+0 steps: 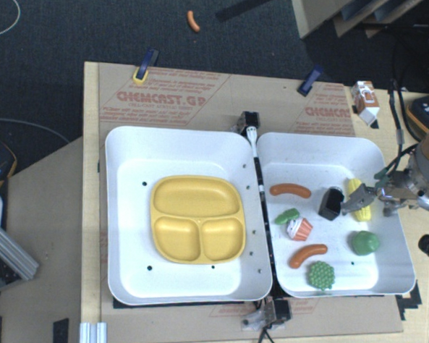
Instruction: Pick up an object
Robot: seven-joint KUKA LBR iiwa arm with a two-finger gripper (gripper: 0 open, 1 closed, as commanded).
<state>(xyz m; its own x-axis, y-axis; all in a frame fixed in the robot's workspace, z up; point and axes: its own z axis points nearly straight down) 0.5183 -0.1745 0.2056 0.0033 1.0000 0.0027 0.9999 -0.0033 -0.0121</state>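
Observation:
My gripper [345, 203] reaches in from the right over the right bin [313, 153], low near its floor. It stands open: a black finger [332, 203] on the left and a grey finger [358, 200] on the right, with bare white floor between them. A yellow toy food [354, 187] lies under and behind the grey finger, partly hidden. Nothing sits between the fingers. Nearby lie an orange sausage [291, 190], a second sausage [308, 255], a red-and-white piece with a green leaf [296, 225], a round green piece [364, 242] and a toy broccoli [321, 274].
The left bin [128, 155] holds a yellow divided plate [197, 218]. A black clamp [249, 121] sits where the bins meet at the back. The arm's wrist [416, 188] hangs over the right bin's right rim. Blue clips [144, 65] hold the cardboard base.

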